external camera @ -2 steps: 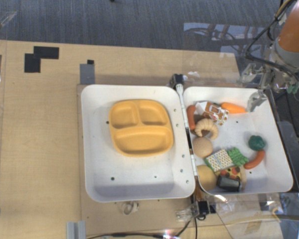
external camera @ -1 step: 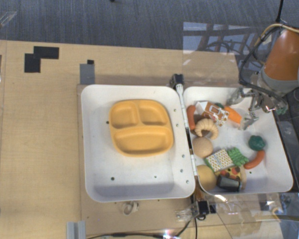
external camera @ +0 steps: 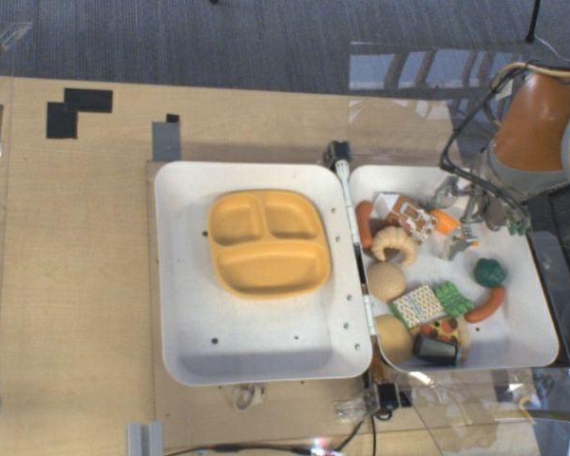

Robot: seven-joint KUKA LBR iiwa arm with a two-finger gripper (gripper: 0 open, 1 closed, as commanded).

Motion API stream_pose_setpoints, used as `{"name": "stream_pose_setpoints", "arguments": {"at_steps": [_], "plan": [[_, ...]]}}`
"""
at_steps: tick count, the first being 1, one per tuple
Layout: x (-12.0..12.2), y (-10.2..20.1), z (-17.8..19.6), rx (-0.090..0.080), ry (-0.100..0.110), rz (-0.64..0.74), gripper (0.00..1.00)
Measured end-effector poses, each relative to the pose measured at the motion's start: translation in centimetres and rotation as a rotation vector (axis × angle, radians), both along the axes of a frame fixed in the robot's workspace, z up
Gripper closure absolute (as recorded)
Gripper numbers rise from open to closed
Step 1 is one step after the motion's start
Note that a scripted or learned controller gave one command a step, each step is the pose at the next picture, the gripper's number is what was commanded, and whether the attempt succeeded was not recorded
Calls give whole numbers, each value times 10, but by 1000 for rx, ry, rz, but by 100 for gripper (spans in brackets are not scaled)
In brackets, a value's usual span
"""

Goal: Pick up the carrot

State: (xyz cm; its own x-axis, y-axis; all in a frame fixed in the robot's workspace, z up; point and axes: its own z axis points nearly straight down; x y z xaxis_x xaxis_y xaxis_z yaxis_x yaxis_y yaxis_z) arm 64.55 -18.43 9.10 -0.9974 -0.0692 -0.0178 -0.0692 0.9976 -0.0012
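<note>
A small orange carrot (external camera: 444, 220) lies in the upper middle of the right bin (external camera: 541, 335), beside a printed box (external camera: 406, 214). My gripper (external camera: 456, 218) hangs low over it, reaching in from the right under the orange-banded wrist (external camera: 537, 126). One finger (external camera: 450, 192) stands on the carrot's far side and the other finger (external camera: 460, 244) on its near side. There is a gap between each finger and the carrot, so the gripper is open around it.
The right bin also holds a red sausage (external camera: 364, 222), a croissant (external camera: 393, 243), a round bun (external camera: 386, 279), a green vegetable (external camera: 489, 273), a red-orange chili (external camera: 485, 305) and several packets near the front. A yellow divided plate (external camera: 266, 242) sits in the left bin (external camera: 185, 350).
</note>
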Motion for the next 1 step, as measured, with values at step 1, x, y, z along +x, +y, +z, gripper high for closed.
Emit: {"name": "stream_pose_setpoints", "arguments": {"at_steps": [1], "plan": [[5, -20, 0, 0, 0, -52, 0]]}}
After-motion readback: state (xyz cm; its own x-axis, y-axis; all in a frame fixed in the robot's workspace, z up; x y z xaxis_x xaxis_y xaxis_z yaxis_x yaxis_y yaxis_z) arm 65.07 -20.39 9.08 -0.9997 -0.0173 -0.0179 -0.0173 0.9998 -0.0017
